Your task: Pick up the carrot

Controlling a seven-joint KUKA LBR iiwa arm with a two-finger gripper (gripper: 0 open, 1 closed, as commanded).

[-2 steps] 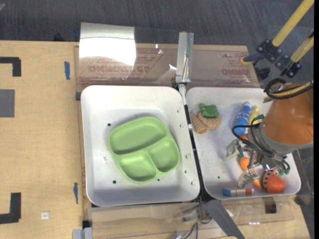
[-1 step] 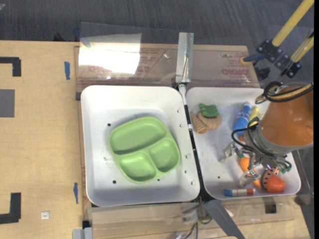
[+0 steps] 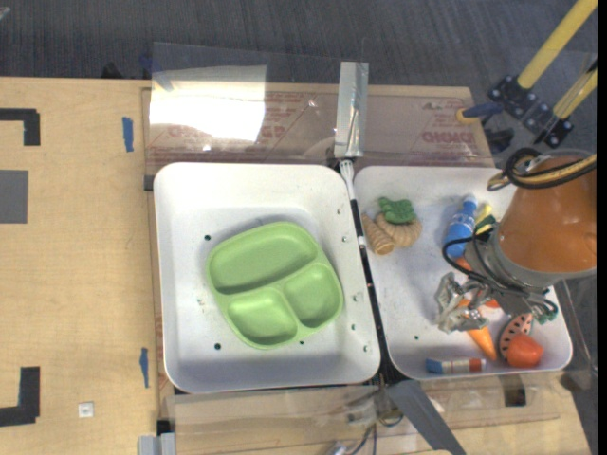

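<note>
- The carrot (image 3: 483,339) lies on the floor of the right bin (image 3: 417,254), in the lower right of the frame, not yet lifted.
- The gripper (image 3: 459,309) hangs low just over the carrot's upper-left end; whether it is released or clenched, I cannot tell.
- Left to do, by my judgement: a firm grasp and the lift.

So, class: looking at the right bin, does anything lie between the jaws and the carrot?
Nothing visible does. The gripper hangs just above the carrot's pointed end in the right bin. An orange toy lies beside the carrot, to the right, not in between.
</note>
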